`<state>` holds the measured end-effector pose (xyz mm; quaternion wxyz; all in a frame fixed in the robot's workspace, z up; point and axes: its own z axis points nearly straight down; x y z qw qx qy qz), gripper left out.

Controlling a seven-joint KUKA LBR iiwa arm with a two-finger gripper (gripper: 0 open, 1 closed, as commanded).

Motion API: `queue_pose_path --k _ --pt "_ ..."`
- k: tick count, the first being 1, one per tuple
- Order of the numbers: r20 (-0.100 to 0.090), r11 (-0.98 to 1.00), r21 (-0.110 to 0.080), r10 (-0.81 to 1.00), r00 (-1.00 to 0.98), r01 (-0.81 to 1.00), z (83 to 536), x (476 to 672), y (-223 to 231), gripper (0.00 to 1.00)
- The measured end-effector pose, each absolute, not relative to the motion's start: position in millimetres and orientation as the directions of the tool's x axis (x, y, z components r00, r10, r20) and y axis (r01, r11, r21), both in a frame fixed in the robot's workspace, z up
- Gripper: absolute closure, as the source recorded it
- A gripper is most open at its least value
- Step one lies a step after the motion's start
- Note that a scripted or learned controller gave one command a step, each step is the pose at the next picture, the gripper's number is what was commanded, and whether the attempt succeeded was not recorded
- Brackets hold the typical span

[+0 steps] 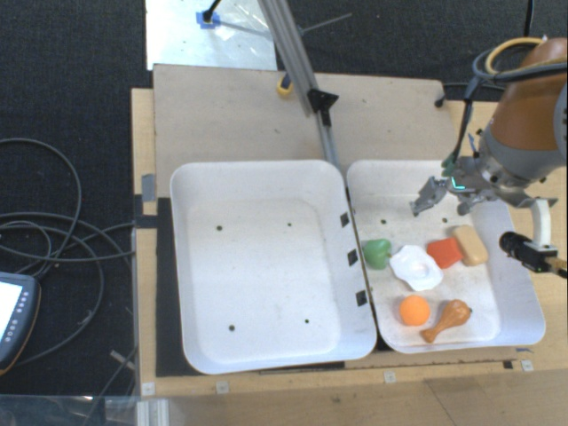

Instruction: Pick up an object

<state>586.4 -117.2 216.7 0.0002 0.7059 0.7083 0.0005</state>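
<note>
Objects, an orange ball [414, 311] among them, lie in the right bin [524, 313] below the open, empty pincer [446, 199].

Orange-banded grey arm [531, 118] with looping yellow-black cables [497, 56].

We count two white bins: left bin [191, 238], right bin [524, 313]. Then one each: green pepper [377, 253], fried egg [416, 267], red block [445, 253], bread roll [470, 246], orange [414, 311], drumstick [447, 319].
</note>
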Motion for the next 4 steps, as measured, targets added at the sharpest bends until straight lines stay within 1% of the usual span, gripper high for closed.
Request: queue_pose_path --k 1,2,3,4 --pt "0.000 0.003 -0.003 1.000 -0.003 1.000 172.5 592.6 -114.5 0.00" --pt "0.001 0.001 -0.004 1.000 -0.001 1.000 125.5 587.4 -106.6 0.00" --pt "0.000 0.001 -0.002 1.000 -0.001 1.000 88.9 587.4 -106.2 0.00" --pt "0.001 0.000 0.003 1.000 0.000 1.000 101.7 588.9 -106.6 1.00"
